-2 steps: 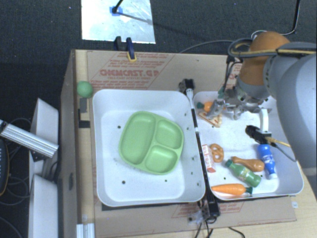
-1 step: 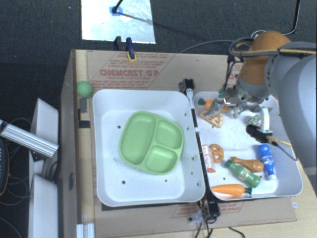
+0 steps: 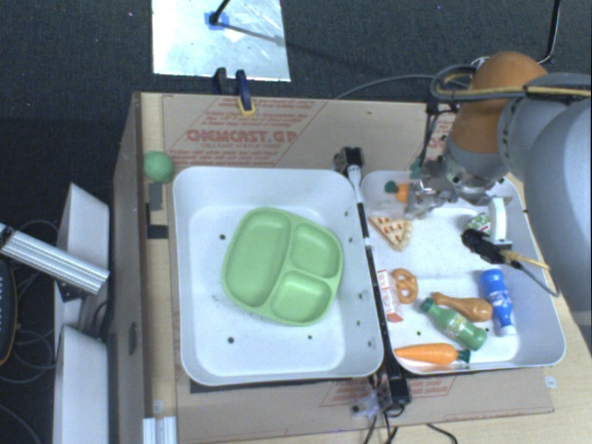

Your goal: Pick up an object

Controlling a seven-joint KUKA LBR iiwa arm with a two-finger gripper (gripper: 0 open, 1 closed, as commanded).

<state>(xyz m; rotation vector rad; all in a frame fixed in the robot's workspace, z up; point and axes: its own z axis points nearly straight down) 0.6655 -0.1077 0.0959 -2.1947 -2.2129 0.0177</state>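
Your gripper (image 3: 421, 200) is hanging low over the far left corner of the right bin (image 3: 546, 340), beside a small orange piece (image 3: 400, 191) and just beyond the pizza slice (image 3: 391, 229). How its fingers are standing you cannot tell, and nothing is showing between them (they are blurring into the grey wrist). Nearer you in that bin are lying a pretzel (image 3: 404, 285), a green bottle (image 3: 455, 324), a drumstick (image 3: 462, 304), a blue bottle (image 3: 498, 299) and, at the near rim, a carrot (image 3: 431, 353). The left bin (image 3: 199, 340) is holding a green divided plate (image 3: 282, 265).
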